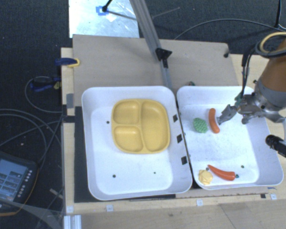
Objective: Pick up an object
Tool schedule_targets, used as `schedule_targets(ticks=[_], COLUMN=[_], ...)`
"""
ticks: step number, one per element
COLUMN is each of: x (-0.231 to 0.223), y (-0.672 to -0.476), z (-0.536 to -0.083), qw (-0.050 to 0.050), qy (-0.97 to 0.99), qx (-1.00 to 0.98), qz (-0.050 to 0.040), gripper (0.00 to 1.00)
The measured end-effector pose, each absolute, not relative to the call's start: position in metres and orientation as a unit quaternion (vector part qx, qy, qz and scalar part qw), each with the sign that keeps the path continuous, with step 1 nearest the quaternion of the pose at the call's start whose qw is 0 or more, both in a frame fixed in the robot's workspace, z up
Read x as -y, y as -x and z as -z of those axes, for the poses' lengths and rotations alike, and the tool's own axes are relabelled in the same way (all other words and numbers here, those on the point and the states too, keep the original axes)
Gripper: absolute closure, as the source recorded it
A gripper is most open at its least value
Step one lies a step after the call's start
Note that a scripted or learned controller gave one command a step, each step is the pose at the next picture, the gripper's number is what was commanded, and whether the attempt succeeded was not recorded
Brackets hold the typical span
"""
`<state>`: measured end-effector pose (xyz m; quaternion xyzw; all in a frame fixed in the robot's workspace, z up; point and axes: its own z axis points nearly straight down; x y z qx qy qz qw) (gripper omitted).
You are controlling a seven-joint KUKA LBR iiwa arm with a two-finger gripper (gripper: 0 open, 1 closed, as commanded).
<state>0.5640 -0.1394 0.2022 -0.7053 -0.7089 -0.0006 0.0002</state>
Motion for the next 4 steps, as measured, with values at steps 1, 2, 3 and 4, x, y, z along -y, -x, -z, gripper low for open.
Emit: schedule_targets(ticks=[1,2,3,4], x=[0.139,0.148,0.141,0.141], y=[-0.564,-0.562,-0.569,-0.569], z=[-0.202,-0.156,-0.101,-0.09], qw=[0.0,0.001,0.002,0.0], qy=[0.706,0.707,0.706,0.707], qx=[0.708,0.707,0.709,0.707], qz=[0.0008,-0.0012,-0.0011,-0.0002], gripper=[0.0,0.0,0.0,0.0])
